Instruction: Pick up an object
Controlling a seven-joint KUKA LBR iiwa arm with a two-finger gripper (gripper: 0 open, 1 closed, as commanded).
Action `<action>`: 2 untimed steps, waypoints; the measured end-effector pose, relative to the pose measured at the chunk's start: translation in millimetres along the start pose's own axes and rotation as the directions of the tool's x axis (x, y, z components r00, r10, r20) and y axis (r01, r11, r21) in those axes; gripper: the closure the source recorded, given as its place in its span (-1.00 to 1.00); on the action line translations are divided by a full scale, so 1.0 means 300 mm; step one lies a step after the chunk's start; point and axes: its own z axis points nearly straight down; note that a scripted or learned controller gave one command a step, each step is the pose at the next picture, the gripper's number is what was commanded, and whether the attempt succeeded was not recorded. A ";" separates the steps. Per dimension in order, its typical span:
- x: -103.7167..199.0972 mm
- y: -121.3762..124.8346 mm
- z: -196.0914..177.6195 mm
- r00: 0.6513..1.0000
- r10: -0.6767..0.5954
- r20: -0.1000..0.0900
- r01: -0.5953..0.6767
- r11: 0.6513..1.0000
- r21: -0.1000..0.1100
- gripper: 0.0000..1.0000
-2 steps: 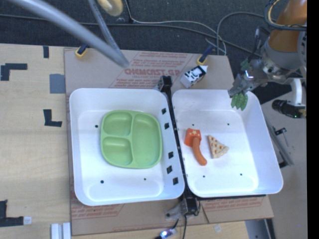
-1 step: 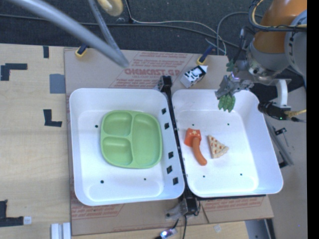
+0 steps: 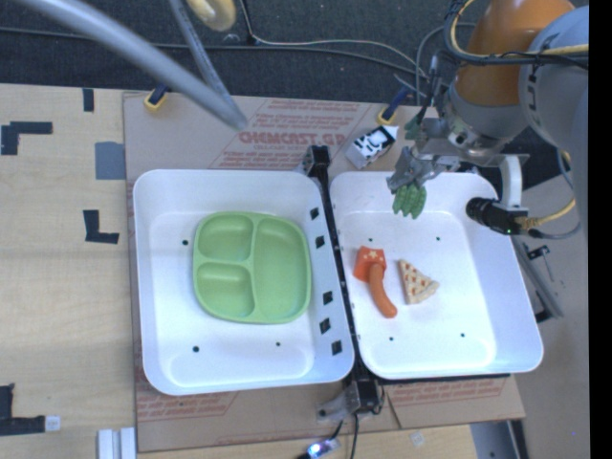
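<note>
Gripper (image 3: 413, 182) sits over the far edge of the right bin (image 3: 497, 347), its fingers closed on a small green leafy object (image 3: 411, 200) that hangs from them just above the bin's white floor. The grey arm (image 3: 550, 55) with its orange band enters from the right and bends down toward that spot, with black cables looping around the wrist.

Lower in the same bin lie two more items, close together but apart from the green one: an orange-red piece shaped like a carrot or sausage (image 3: 376, 279), lying at a slant, and just to its right a pizza-slice toy (image 3: 417, 281), tan with red dots. The two are near each other; whether they touch is hard to tell.

The left bin (image 3: 158, 285) holds a light green divided plate (image 3: 252, 266) with three compartments, lying flat near its middle. A row of black clips (image 3: 325, 256) runs along the seam where the bins meet. Both bins rest on a brown cardboard sheet (image 3: 287, 127) laid on the wooden table (image 3: 57, 285)
</note>
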 end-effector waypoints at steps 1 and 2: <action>0.172 -0.024 0.059 1.000 0.000 0.001 0.000 1.000 0.002 1.00; 0.355 -0.029 0.043 1.000 -0.001 0.001 0.001 1.000 -0.001 1.00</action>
